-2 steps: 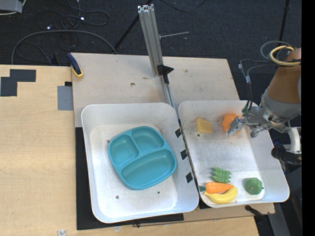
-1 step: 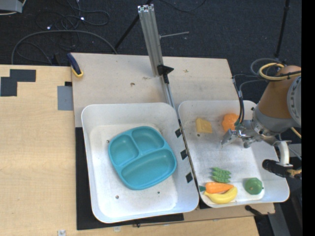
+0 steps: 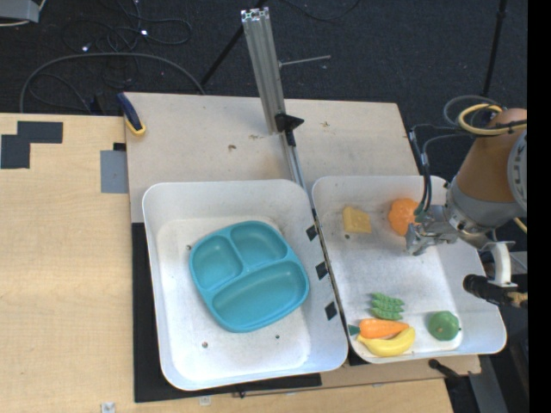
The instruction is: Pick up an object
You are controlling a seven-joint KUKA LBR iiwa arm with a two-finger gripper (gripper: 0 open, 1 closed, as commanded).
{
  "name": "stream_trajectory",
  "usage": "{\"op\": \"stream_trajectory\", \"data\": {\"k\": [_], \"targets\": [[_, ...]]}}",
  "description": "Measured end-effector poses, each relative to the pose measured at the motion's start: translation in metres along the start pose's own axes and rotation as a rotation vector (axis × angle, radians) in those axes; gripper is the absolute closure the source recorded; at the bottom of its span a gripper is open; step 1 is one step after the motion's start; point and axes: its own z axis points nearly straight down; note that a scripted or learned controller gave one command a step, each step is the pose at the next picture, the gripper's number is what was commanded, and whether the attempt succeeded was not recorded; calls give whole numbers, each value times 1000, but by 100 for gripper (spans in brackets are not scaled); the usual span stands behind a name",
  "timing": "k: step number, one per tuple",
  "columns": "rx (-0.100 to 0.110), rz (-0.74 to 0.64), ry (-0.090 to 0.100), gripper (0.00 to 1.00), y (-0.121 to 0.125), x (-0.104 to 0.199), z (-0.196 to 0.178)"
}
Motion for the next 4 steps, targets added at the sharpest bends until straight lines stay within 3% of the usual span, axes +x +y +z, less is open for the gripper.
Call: {"op": "stream_trajectory", "data": {"k": [3, 4], "targets": [[-7, -2, -2, 100, -14, -4, -160], [-2, -6, 1, 100, 0, 51, -146]]}}
